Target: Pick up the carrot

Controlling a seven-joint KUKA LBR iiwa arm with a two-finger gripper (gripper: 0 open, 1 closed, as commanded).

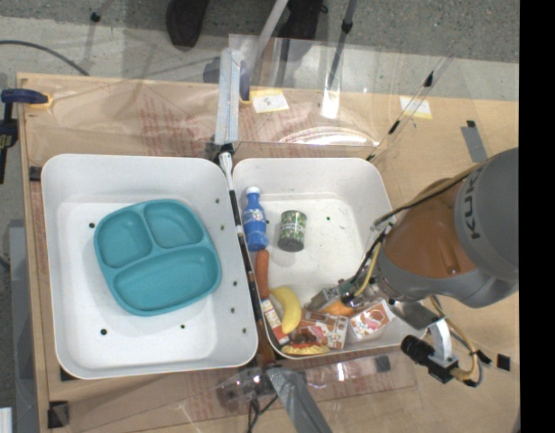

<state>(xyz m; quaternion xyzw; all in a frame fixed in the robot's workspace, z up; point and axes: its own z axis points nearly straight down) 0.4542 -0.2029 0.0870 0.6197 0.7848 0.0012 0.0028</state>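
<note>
One carrot (261, 273), one banana (289, 309), one can (292, 230), one bottle (254, 218), end effector grip unclear.

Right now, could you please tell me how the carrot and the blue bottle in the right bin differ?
The carrot is orange and slim; the blue bottle is blue with a white cap and thicker. The bottle lies farther from the bin's near edge, the carrot nearer, beside the banana. Both lie flat along the right bin's left wall, roughly end to end.
</note>
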